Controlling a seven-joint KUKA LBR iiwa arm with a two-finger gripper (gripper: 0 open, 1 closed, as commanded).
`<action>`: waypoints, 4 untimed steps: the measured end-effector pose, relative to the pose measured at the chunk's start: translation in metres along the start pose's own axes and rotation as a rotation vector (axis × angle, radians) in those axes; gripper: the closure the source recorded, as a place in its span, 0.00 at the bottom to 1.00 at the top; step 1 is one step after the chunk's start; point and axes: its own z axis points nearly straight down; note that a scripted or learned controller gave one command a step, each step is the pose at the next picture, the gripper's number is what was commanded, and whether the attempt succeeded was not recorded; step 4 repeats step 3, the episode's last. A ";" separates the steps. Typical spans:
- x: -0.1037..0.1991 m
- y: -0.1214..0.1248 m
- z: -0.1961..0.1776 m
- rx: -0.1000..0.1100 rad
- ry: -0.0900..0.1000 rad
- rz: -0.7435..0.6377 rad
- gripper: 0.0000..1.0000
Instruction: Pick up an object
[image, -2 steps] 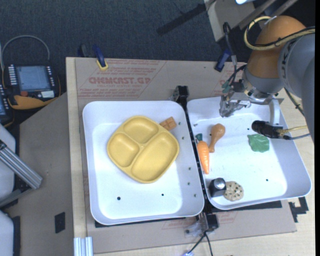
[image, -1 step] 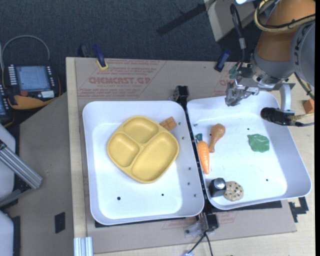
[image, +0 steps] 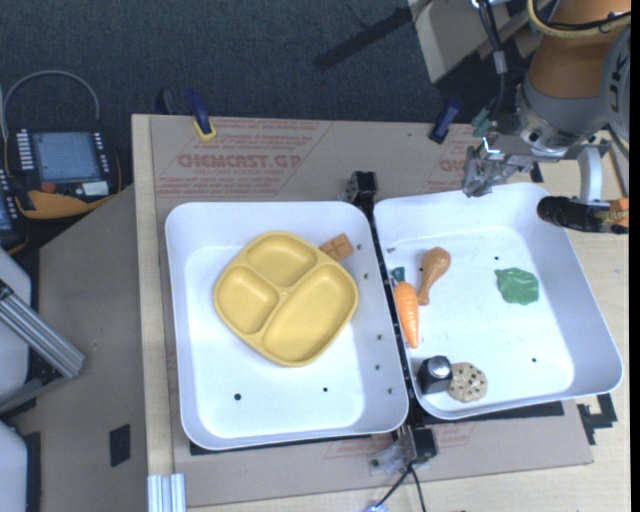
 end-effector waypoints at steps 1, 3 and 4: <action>0.052 -0.023 -0.004 0.010 0.004 -0.004 1.00; 0.140 -0.070 0.004 0.012 0.002 -0.002 1.00; 0.140 -0.070 0.004 0.012 0.002 -0.002 1.00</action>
